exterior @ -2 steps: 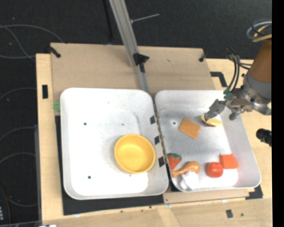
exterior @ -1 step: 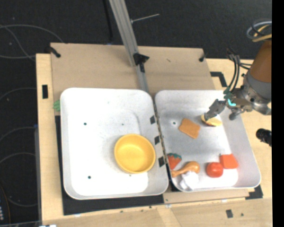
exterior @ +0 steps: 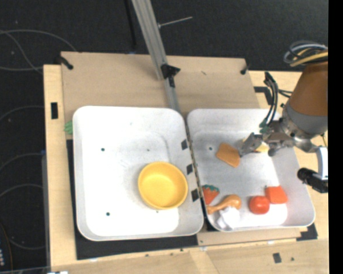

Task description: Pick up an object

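Nearest, along the right bin's point(exterior: 217, 121) front edge, lie a white scrap point(exterior: 228, 217), a carrot point(exterior: 224, 203), a strawberry point(exterior: 209, 193), a tomato point(exterior: 259, 204) and an orange block point(exterior: 276, 194). A yellow bowl point(exterior: 162, 185) sits in the left bin point(exterior: 103, 130). Farther back, a tan wedge point(exterior: 228, 154) lies just beside the gripper point(exterior: 256, 144), whose fingers look spread with nothing between them. This seems the approach step. Next, it likely must centre over the wedge, then close.
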You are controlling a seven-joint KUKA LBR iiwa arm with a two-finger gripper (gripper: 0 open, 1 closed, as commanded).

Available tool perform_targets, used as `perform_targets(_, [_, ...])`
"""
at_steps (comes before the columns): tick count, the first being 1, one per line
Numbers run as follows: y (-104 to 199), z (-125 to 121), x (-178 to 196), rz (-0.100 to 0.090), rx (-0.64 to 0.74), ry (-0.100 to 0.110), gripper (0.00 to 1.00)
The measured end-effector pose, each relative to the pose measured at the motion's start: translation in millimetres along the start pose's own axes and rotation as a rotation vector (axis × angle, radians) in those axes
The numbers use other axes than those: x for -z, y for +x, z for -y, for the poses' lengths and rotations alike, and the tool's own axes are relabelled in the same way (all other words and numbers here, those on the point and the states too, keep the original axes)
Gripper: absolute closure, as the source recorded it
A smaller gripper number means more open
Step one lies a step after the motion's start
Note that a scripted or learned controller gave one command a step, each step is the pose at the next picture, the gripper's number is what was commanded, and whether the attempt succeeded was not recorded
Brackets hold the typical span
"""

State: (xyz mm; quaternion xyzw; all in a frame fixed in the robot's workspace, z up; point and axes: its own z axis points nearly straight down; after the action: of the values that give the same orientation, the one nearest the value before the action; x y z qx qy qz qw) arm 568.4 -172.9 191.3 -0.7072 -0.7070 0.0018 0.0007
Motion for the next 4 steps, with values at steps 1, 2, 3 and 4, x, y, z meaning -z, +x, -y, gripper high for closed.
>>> perform_targets(1, [-1,-3,-43,0.001,-0.002,0.0,0.0])
perform_targets(2, [-3,-2,-92,0.001,-0.002,-0.003,0.0])
perform_targets(3, [-3,-4,-80,0.0,-0.007,-0.008,1.0])
perform_targets(4, [2,-6,-21,-0.001,0.003,-0.005,1.0])
